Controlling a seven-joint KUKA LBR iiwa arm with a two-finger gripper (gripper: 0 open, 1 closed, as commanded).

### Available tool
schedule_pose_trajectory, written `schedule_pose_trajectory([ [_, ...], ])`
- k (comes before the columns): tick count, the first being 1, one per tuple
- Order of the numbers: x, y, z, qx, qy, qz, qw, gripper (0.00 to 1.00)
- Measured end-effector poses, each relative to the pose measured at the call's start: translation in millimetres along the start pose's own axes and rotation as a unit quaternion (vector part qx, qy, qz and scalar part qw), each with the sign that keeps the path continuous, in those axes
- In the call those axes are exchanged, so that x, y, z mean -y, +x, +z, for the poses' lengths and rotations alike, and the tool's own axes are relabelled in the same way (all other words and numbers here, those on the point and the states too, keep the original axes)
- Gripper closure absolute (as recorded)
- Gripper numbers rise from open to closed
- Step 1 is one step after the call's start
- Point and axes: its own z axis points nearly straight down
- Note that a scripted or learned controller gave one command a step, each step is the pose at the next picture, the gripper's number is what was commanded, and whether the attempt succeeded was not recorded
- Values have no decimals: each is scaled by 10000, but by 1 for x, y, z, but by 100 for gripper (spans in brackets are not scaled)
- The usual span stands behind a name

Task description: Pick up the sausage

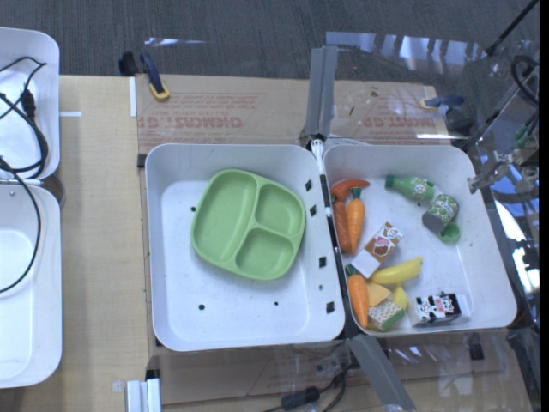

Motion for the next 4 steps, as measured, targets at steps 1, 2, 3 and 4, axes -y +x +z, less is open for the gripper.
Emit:
schedule_pose_trajectory([
  [1, 22, 37, 50, -2, 5, 126, 9999, 0],
  [2, -2, 77, 91, -2, 0, -530, 9986, 0],
  [3, 0, 111, 173, 1, -13, -589, 9983, 0],
  [4, -36, 106, 183, 3, -11, -52, 10000, 0],
])
